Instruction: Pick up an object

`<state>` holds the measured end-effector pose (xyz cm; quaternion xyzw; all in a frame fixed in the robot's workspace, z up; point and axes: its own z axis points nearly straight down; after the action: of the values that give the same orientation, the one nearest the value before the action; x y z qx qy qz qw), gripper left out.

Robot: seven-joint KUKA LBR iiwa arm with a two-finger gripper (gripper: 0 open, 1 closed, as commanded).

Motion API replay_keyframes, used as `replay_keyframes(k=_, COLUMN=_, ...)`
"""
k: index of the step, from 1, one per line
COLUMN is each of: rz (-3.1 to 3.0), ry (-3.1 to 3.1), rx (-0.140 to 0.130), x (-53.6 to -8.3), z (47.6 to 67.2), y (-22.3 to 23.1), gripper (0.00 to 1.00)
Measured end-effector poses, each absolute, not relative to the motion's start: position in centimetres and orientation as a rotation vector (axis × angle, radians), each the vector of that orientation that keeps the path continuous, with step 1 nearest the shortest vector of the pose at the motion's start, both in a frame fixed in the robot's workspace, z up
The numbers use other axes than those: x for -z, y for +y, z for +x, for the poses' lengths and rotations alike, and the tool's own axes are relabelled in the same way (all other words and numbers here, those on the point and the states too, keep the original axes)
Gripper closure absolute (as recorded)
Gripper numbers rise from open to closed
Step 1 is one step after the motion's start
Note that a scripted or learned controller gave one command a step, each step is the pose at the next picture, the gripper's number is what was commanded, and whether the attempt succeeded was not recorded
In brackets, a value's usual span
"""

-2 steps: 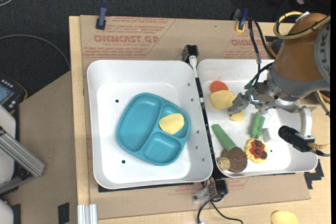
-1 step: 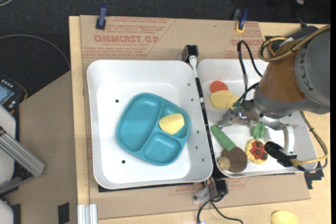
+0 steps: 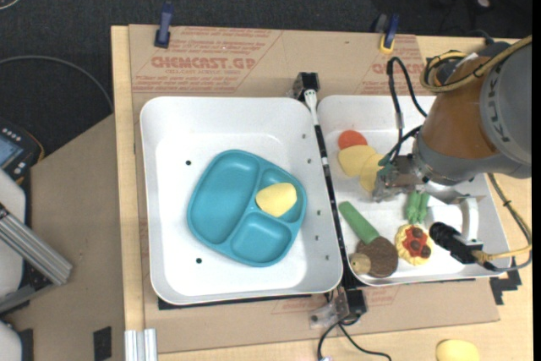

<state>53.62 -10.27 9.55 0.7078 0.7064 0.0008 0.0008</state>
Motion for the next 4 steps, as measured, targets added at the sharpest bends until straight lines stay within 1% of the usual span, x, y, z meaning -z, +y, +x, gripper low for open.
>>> replay_keyframes(k=1, rz=2.209, ry=2.230, rx=-0.013, x=-19.0, z=50.4, y=-1.7, gripper=1.00)
replay_keyframes(k=2, rz=2.219, ry=2.220, rx=-0.003, x=-19.5, z=50.4, y=-2.3, gripper=1.00)
replay_keyframes(k=3, rz=2.213, ry=2.228, rx=-0.007, x=-18.4, z=57.7, y=3.7, gripper=1.00)
replay_keyframes(k=4, rz=2.223, ry=2.203, rx=-0.010, x=-29.7, z=53.5, y=-5.2, gripper=1.00)
